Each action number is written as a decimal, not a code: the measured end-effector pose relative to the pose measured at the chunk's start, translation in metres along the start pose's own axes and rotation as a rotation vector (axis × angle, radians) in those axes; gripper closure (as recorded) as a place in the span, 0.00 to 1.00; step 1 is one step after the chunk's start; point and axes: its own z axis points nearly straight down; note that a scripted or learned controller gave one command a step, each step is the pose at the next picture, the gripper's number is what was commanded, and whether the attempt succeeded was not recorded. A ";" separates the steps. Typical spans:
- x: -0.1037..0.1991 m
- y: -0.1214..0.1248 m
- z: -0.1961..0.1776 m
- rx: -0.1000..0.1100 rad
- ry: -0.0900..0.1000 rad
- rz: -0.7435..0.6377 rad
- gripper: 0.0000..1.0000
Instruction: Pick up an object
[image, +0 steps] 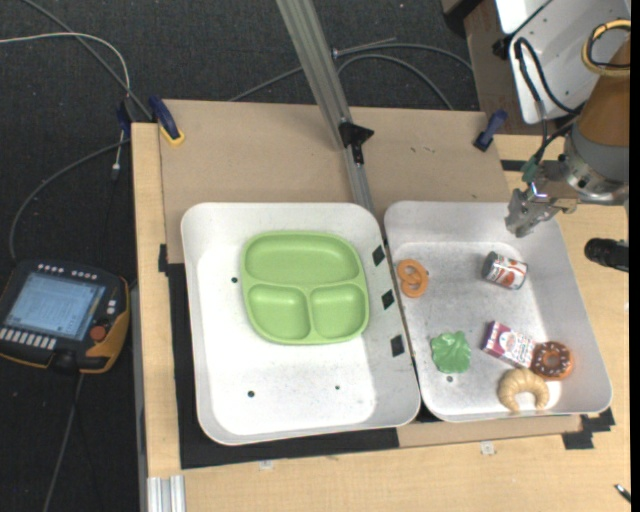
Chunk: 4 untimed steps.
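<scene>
gripper (522, 218): hanging over the right bin's (450, 225) far right corner, gripping nothing; open or closed, i cannot tell.
can (505, 270): lying just below the gripper.
pretzel (412, 277): lying near the bin's left wall.
green plate (304, 287): sitting in the left bin (215, 300).

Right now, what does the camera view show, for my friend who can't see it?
The robot's hand hovers over the top edge of the right white bin, which holds a small can, pretzel, green leafy toy, purple carton, donut and croissant. The left bin holds a green divided plate.
</scene>
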 end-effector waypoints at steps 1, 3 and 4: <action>0.000 0.002 -0.055 0.001 0.000 0.000 1.00; 0.098 0.013 -0.045 0.011 0.005 -0.004 1.00; 0.146 0.015 -0.050 0.009 0.004 -0.004 1.00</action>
